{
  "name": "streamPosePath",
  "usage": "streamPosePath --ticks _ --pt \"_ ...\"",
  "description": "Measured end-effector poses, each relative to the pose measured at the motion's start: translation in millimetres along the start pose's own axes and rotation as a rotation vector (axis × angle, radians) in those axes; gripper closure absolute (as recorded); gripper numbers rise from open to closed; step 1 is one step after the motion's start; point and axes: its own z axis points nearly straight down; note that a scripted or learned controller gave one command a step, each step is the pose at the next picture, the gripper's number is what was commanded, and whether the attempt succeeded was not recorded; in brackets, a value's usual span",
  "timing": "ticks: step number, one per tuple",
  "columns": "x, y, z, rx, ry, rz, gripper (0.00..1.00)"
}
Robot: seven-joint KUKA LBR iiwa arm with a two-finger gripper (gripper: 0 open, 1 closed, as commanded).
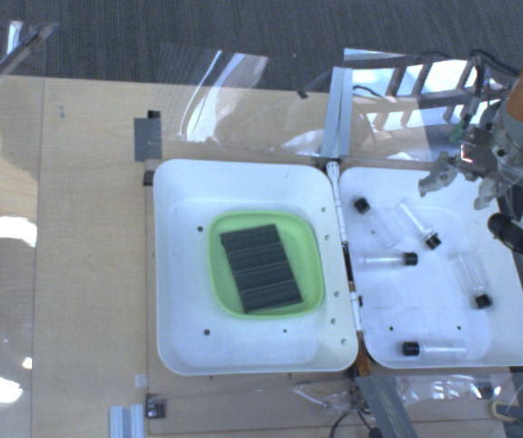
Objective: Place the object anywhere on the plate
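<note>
A dark grey ribbed block [261, 267] lies flat on the green plate [310, 245] in the middle of the left bin [174, 245]. My gripper [462, 188] hangs over the far edge of the right bin [507, 336], well away from the block and the plate. Its two fingers [434, 180] stand spread apart with nothing between them, so it is open. The arm's orange band shows at the upper right.
Several clear vials with black caps lie scattered in the right bin, among them one [421, 227] just below the gripper, one [389, 259] near the divider and one [434, 347] at the front. A metal post [338, 117] stands behind the bins.
</note>
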Motion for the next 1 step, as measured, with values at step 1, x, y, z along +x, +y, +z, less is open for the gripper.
streamPosePath --ticks 1 --pt "-20.3 -40.6 -27.3 0.001 0.000 0.122 0.00"
